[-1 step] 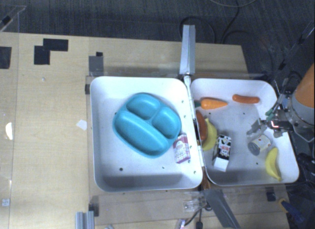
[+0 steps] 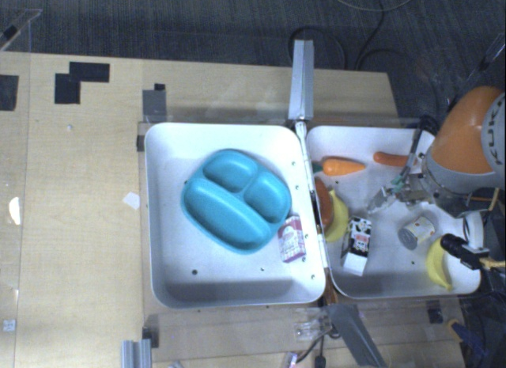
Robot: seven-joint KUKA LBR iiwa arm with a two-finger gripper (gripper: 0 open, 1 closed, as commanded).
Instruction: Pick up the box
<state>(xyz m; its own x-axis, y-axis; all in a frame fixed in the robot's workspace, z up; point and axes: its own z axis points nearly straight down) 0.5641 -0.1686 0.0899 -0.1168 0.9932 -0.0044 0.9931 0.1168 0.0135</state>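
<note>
The tool (image 2: 387, 197) hangs over the right bin (image 2: 395, 279) near the box (image 2: 358, 244); its grip cannot be told.

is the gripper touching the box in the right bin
Apart. The camera view shows bare white bin floor between the gripper and the box, which lies lower left of it near the banana.

- Illumination: bright, even, overhead; white bins (image 2: 158, 224) near overexposure, little surface detail.
- Shadows: soft, short, beneath the blue divided plate (image 2: 236, 199) toward its lower edge.
- Sharpness: moderate, slightly grainy; the dark floor beyond the bins' far side is noisy.
- Glare: faint sheen on the plate's upper lobes.
</note>
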